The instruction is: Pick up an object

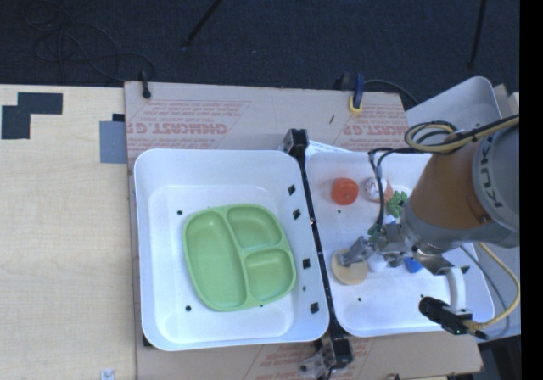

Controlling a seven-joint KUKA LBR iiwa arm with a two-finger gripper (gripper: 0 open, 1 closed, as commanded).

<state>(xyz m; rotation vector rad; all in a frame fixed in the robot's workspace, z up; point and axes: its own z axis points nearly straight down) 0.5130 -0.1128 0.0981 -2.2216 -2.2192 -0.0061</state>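
Currently the arm (462, 192) reaches in from the right of the frame and is lowered into the right bin (382, 319), in the lower right quarter of the picture. The gripper (361, 253) sits low, at or just above the floor of that bin, directly beside a tan disc-shaped object (348, 271), which lies near the bin's left wall, close to the divider (307, 226) between the two bins. The metal of the gripper overlaps the upper edge of the disc. Whether the claw is spread or closed cannot be determined from this view, and nothing is visibly held between it.

Other contents of the right bin:
- An orange-red round object (344, 191) in the upper part of the bin, well apart from the gripper.
- A small pale item (374, 189) just to its right, partly hidden by cabling.
- A blue piece (413, 265) and a green piece (395, 204), both close against the wrist and too obscured to identify.

The left bin (161, 200) holds a green compartment plate (239, 256), lying flat at its centre.

Task status: the approach and descent appear complete, and the tan disc is the probable target. No grasp is confirmed and no object is raised off the bin floor. Remaining steps, as judged: secure the grip and lift clear.
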